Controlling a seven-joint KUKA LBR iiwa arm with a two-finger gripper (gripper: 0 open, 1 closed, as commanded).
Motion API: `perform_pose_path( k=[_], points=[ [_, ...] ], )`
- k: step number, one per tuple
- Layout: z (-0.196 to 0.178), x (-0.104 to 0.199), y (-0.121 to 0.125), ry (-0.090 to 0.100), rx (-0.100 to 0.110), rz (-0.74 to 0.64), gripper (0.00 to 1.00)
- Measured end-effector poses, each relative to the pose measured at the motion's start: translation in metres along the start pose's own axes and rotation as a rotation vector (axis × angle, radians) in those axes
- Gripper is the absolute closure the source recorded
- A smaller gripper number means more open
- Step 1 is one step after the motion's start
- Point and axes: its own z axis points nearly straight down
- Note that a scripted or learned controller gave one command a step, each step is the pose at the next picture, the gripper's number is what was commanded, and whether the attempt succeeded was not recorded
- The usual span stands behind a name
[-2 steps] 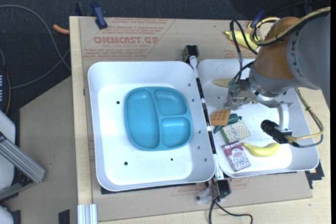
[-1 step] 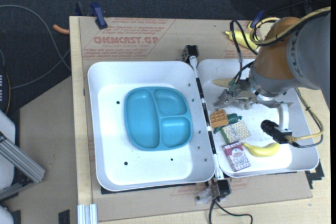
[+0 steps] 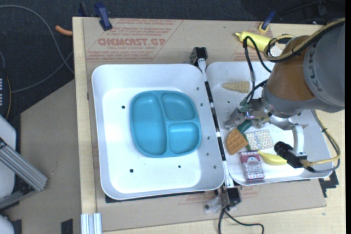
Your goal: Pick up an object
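Note:
My gripper (image 3: 244,117) hangs low over the left part of the right bin (image 3: 219,76), under the grey arm with its orange band. Just below it lies a tan waffle-like piece (image 3: 236,141), with a pale patterned square (image 3: 259,138) beside that. A yellow banana (image 3: 272,158) and a small maroon box (image 3: 251,165) rest near the bin's front edge. A beige cone-shaped piece (image 3: 236,86) lies toward the back. The left bin (image 3: 109,118) holds a blue divided plate (image 3: 164,122). Nothing shows between the fingers, and their spacing is unclear.
A black divider strip (image 3: 211,112) runs between the two bins. A yellow clamp (image 3: 253,39) and a blue clip (image 3: 102,15) sit at the bench's back edge. Cables hang from the arm over the right bin's right side.

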Motion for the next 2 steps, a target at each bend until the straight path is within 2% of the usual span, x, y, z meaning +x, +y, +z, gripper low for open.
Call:
perform_pose_path(
  k=[1,2],
  points=[
    [-0.01,0.0,0.001,0.0,-0.002,0.0,1.0],
    [-0.107,0.055,0.032,0.0,-0.003,-0.002,1.0]
  ],
)
